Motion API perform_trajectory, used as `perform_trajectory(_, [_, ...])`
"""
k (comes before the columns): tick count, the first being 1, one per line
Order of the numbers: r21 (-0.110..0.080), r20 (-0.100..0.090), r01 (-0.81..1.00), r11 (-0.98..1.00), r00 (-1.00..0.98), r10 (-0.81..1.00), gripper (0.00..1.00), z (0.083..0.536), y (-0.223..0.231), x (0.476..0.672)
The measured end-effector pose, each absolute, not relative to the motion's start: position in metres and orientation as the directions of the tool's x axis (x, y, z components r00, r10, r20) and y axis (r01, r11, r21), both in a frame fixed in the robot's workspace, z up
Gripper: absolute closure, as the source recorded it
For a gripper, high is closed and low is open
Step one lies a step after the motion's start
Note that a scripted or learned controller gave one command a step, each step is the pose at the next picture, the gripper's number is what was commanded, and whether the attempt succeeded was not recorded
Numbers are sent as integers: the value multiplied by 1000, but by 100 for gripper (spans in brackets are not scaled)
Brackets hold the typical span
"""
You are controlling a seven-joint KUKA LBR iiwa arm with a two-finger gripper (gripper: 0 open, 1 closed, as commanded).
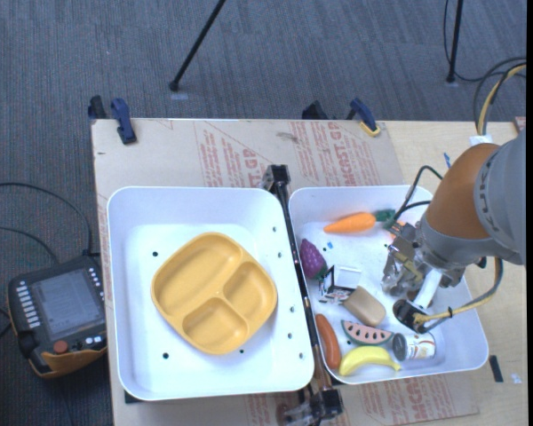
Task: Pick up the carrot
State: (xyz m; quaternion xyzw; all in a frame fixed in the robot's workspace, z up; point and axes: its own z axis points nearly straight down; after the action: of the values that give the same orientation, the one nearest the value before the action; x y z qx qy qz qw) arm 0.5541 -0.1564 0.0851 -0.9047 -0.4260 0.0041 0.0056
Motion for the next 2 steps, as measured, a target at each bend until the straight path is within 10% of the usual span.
perform_trajectory(1, [-12,-2,770,-638,638,770,0,86,-157,554])
perform_trajectory(2, [-9,-1,728,-686,686,728,0,86,-158,622])
